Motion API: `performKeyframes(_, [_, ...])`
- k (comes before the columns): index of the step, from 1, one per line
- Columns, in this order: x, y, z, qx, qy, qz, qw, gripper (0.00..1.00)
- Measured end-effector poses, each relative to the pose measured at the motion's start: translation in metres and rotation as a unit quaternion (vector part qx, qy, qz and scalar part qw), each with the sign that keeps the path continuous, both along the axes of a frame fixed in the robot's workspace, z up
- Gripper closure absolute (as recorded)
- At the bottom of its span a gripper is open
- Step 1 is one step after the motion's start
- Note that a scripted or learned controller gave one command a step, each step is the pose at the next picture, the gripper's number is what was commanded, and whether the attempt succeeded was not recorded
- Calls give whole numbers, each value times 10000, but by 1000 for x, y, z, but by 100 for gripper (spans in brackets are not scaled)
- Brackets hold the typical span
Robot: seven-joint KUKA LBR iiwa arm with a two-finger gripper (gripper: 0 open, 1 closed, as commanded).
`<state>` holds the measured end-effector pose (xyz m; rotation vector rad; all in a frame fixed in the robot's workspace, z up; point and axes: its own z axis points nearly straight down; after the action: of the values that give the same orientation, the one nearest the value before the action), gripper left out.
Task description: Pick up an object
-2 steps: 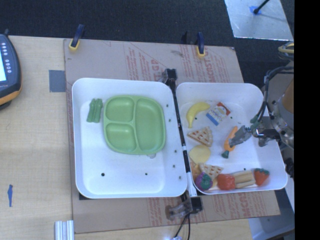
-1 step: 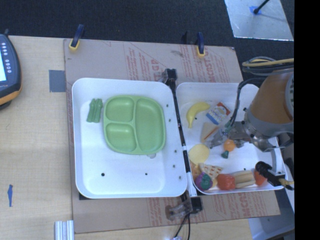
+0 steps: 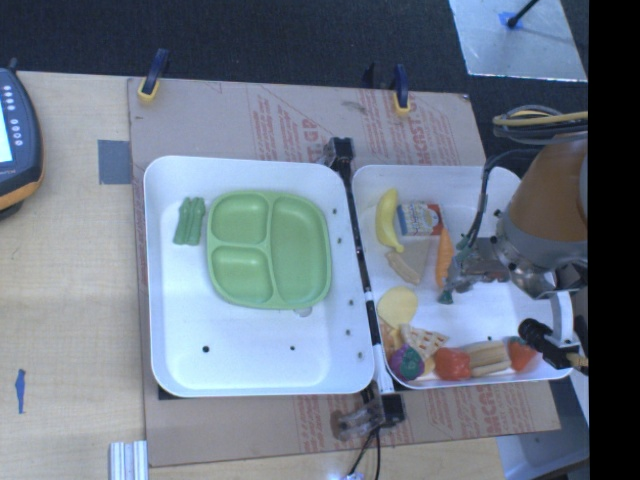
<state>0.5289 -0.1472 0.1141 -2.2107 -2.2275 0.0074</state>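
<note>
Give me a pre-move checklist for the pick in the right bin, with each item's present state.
1. End effector over the right bin: ok; it sits low beside the carrot.
2. Anything held between its fingers: cannot tell at this slant.
3. Carrot reachable: ok; it lies next to the end effector, with the small carton and the banana just to its left.
4. Crowding at the near wall: not ok; the tomato, the bread stick and the cracker lie packed together.
5. Left bin out of the arm's way: ok; the green plate and the green beans lie well away.
</note>
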Motion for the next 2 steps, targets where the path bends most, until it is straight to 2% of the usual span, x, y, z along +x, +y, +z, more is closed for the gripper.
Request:
performKeyframes(1, [0,0,0,0,-1,-4,10000,0])
performKeyframes(2, [37,20,-20,0,-32,5,10000,0])
